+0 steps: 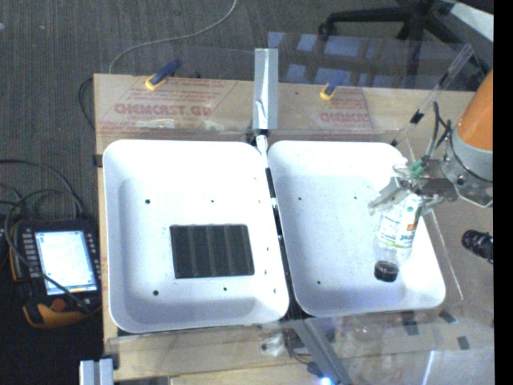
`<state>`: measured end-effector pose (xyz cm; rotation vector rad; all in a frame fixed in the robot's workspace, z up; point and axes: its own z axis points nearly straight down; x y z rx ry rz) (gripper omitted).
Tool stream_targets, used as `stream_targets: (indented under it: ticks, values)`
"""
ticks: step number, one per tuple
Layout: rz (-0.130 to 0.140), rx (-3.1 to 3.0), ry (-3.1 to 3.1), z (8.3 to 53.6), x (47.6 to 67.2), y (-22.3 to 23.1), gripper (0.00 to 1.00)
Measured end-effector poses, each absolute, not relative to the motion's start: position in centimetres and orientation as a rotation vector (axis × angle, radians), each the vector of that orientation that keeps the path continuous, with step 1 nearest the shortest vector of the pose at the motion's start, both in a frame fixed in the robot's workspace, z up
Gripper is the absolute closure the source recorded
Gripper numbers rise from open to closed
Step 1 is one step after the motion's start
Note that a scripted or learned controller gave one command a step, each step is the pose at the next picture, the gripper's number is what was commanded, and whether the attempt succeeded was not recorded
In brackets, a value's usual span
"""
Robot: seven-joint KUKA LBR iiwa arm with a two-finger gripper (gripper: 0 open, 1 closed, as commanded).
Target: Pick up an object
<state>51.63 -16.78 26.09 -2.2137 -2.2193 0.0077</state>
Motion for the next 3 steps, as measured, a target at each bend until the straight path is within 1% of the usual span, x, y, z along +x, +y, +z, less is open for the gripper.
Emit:
stream_targets:
  ticks: [1,2,3]
  values:
    - [0.005,-2.184,-2.248,16.7,51.8,-19.1,0.00]
    - [-0.021,-2.043,-2.402,9.9,53.7,-21.3,0.00]
    - [-0.022,-2.037,-2.399,10.4,53.7,-21.1,1.00]
